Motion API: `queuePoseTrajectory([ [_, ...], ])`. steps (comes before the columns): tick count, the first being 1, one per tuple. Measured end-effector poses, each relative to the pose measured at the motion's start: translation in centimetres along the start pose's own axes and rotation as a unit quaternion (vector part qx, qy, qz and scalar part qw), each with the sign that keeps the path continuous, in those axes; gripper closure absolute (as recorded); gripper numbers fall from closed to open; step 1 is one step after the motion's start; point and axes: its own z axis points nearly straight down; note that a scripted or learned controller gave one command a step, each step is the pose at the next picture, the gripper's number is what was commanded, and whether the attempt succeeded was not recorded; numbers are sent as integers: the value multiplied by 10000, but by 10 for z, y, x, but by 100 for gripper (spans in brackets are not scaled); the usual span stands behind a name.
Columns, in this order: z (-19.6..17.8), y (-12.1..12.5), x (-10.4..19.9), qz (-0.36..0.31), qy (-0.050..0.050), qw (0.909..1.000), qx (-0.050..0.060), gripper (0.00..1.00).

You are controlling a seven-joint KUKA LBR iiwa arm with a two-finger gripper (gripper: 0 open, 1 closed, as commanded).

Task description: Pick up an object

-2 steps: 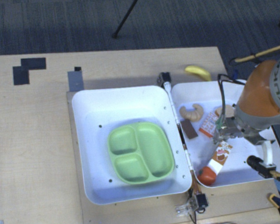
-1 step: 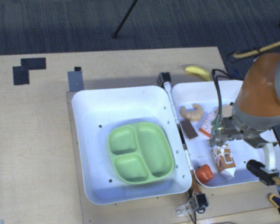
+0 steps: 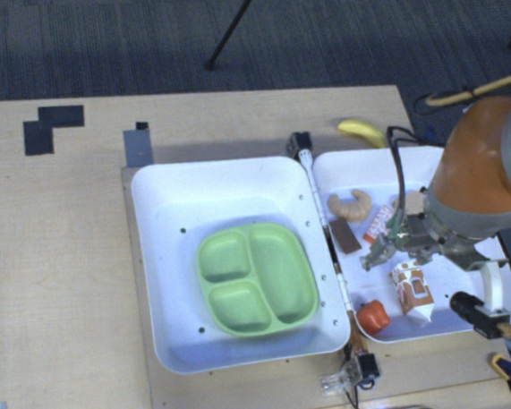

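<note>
The arm, grey with a broad orange band [image 3: 472, 165], reaches in from the right over the right-hand white bin [image 3: 373, 163]. Its hand [image 3: 387, 247] hangs low inside that bin, near the middle, and the dark metal parts there are too tangled to make out, so whether it is released or clenched cannot be told; nothing is clearly seen grasped.

Several small things lie in the right bin. A tan, curved pastry-like piece [image 3: 352, 204] sits toward the back left. Just beside it, against the bin's left wall, lies a dark brown bar [image 3: 345, 234]. A small red and white packet [image 3: 379, 221] lies just left of the hand. An orange and white carton [image 3: 412, 290] lies on its side just in front of the hand, and a red-orange tomato-like ball [image 3: 372, 317] rests in the front left corner.

The left white bin [image 3: 162, 217] holds a green divided tray [image 3: 256, 278] with three compartments, set upright near its middle.

On the wooden counter [image 3: 57, 290], just behind the right bin, lies a yellow banana [image 3: 359, 131].
</note>
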Motion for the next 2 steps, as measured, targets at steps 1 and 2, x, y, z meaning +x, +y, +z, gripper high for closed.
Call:
queuePoseTrajectory([
  [1,80,11,-21,-1,1,10000,0,0],
  [2,98,65,-24,-5,-3,10000,-20,0],
])
